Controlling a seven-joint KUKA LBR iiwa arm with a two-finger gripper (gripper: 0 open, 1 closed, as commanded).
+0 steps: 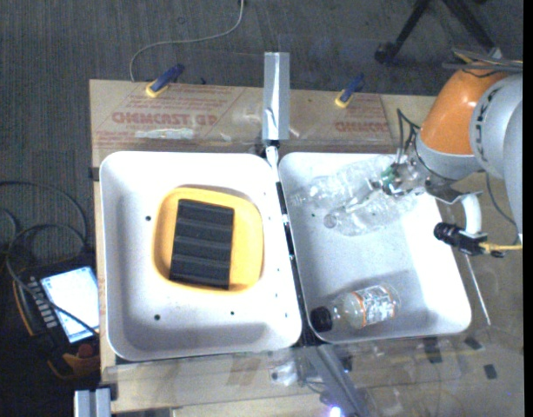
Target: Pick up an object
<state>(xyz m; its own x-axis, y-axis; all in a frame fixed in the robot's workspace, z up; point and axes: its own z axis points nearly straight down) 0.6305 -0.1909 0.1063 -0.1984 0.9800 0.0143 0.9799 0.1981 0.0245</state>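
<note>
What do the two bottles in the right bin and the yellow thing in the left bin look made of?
Upper bottle: clear thin plastic, crumpled, glinting. Lower bottle: clear plastic, dark cap, printed label. Yellow tray: probably smooth matte plastic, holding a black ribbed block, possibly rubber or foam.

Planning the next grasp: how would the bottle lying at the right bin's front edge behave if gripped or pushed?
The bottle lies on its side, so a push would probably roll it. It looks like clear plastic, likely light, smooth and slippery.
</note>
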